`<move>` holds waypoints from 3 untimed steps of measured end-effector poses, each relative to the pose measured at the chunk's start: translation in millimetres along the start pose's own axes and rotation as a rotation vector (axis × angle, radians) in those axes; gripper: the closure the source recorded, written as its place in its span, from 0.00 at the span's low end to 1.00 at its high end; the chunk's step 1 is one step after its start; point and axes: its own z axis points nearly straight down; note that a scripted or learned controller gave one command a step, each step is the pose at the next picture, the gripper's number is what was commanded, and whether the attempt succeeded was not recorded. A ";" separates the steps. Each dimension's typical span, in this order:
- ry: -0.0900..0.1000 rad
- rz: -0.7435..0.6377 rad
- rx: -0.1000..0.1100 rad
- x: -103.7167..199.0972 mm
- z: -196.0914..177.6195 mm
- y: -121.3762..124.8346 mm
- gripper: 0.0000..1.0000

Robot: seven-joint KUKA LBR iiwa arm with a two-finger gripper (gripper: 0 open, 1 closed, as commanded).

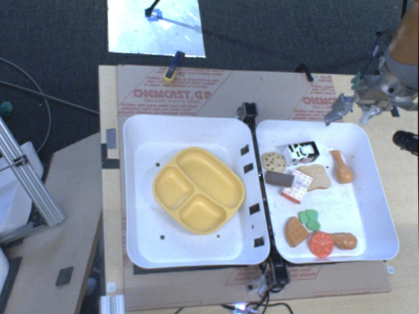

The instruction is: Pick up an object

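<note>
Toy food [313,205] scattered in right white bin [376,175], yellow tray [198,190] in left bin [141,175], claw [353,110] spread apart above cardboard-covered bench [196,90], dark carpet [52,31]

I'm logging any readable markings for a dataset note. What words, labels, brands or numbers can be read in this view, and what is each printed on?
"CHEMCAST GP", in red, on the brown protective sheet beneath the bins, left of centre; the last letters are uncertain.
"CHEMC...", the same red print, on that sheet near the right bin's far corner, cut off.
Black-and-white packet in the right bin: printing too blurred to read.
Small red-and-white packet: printing too small to read.
</note>
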 end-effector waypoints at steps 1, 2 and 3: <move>0.002 0.006 0.008 -18.7 58.4 -73.1 0.00; 0.006 0.001 0.012 50.3 130.2 -159.1 0.00; 0.002 -0.003 -0.001 77.3 113.4 -153.6 0.00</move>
